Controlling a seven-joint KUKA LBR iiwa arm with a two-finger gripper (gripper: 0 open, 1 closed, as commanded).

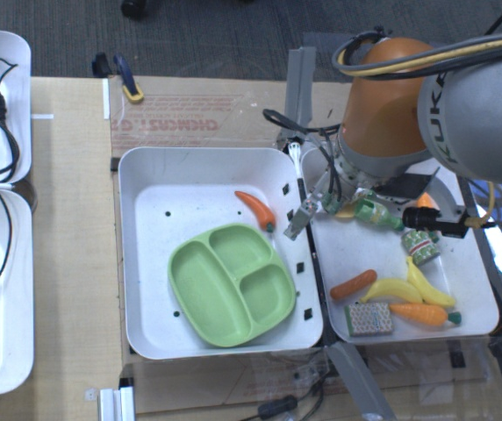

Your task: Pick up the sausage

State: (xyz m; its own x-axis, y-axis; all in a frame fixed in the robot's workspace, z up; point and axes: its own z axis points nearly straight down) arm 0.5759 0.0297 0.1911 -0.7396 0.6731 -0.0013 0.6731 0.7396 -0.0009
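Over the right white bin [484, 310], the grey pincer [308, 210] hangs near the divider; its state cannot be told. Reddish-orange sausage [354, 285] lies on that bin's floor, beside a yellow banana [396, 289]. Left bin [141, 235] holds a green divided plate [232, 283] and an orange chilli [255, 207].

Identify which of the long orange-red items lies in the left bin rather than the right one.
The chili pepper, above the green plate. The sausage and carrot lie in the right bin.

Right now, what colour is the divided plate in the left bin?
Light green; the divided plate shows clearly in the camera view, lying in the left bin.
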